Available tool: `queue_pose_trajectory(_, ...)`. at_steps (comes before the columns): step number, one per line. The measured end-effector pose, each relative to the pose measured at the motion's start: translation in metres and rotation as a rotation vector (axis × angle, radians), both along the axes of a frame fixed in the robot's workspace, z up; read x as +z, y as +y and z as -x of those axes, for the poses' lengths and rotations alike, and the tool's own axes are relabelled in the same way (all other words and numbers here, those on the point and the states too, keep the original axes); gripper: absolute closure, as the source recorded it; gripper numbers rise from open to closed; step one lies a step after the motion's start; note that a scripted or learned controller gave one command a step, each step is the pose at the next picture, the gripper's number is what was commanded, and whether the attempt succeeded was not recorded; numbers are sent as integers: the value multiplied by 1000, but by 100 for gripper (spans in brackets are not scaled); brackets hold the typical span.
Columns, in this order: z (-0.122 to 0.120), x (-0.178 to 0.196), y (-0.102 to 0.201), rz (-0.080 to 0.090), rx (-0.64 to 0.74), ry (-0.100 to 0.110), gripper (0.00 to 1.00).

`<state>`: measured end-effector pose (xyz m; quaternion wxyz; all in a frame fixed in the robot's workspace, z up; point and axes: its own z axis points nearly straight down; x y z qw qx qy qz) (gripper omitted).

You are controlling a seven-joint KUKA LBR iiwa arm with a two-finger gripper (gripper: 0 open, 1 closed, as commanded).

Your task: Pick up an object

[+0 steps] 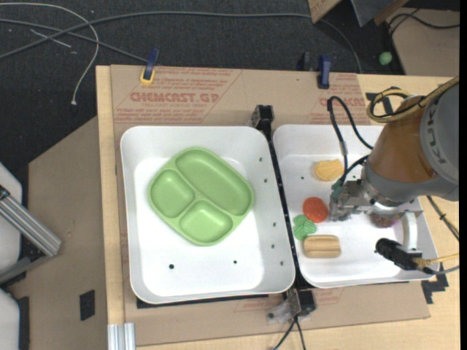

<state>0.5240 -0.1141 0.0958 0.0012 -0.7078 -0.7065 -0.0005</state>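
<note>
Pincer [343,208], grip state unclear, hangs beside red piece [315,209]; tan roll [322,246] lies lengthwise left-to-right.

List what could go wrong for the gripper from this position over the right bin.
1. The red piece, green piece and tan roll lie close together by the gripper, so a descent may nudge a neighbour or close on two.
2. The yellow piece lies near the arm's wrist and could get brushed.
</note>
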Motion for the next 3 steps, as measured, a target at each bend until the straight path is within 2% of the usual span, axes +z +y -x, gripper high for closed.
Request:
queue_pose_trajectory(1, -5, 44, 0, 3, 3, -4, 100)
queue_pose_trajectory(3, -3, 154, 12, 3, 4, -8, 100)
